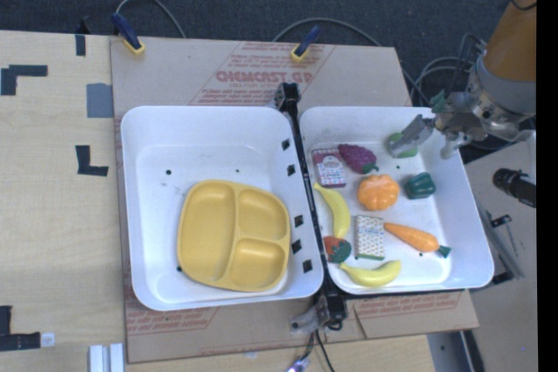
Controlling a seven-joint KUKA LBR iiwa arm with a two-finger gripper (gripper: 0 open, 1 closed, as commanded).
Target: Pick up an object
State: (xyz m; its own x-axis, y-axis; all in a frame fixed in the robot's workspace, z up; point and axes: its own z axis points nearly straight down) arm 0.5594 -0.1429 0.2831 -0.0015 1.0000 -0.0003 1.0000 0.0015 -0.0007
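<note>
Now my claw hangs above the right bin.
Whether it's parted or closed, I cannot tell; green pepper lies just below it.

Grey arm with orange band, black cables looped near it, pale grey pincer

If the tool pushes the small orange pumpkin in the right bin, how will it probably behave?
The pumpkin looks round and squat, so it may roll or slide rather than tip. It seems a rigid toy, probably light. A nudge could send it into the nearby green pepper or carrot.
</note>
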